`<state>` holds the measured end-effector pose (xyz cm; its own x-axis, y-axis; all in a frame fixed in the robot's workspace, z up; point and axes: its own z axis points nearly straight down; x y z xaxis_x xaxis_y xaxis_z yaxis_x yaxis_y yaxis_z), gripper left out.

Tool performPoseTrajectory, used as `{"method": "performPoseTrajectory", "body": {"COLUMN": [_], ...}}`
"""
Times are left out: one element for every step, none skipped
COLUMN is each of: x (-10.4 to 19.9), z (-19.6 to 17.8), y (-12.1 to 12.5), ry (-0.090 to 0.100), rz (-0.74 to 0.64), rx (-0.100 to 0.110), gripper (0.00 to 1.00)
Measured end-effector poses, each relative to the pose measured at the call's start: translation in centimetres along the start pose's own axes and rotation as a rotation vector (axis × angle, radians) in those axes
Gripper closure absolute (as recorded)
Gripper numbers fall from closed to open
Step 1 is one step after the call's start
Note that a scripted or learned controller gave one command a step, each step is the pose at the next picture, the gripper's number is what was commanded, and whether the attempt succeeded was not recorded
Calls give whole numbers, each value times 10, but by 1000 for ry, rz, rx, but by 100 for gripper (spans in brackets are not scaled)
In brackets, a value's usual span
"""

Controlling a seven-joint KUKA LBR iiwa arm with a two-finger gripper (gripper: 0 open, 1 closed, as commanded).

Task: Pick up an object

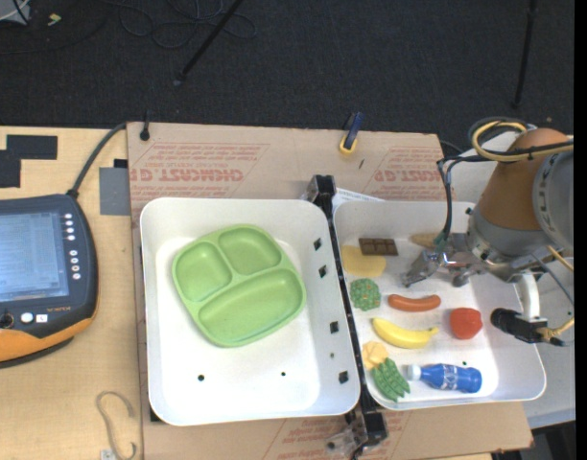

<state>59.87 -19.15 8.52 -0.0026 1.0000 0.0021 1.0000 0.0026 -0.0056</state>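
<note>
The gripper (437,264) hangs low in the right bin (509,383), fingers spread, grasping nothing. Just below it lies the sausage (413,303) — long axis left-right, the broccoli (364,294) at its left end, the tomato (466,323) right.

Plate (238,284) in left bin (159,257); right bin (524,377): hotdog (413,303) centre, banana (404,333) at 6, bottle (447,378) beyond, chocolate (378,247) at 11

Right bin (524,377): toy foods are scattered flat — banana (403,333), sausage (413,303), tomato (466,323), bottle (445,378), chocolate (378,247).
</note>
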Motion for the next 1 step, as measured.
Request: {"method": "performPoseTrajectory", "body": {"x": [-1], "z": [-12], "y": [0], "ry": [0], "rz": [1], "rx": [-1], "gripper": [100]}}
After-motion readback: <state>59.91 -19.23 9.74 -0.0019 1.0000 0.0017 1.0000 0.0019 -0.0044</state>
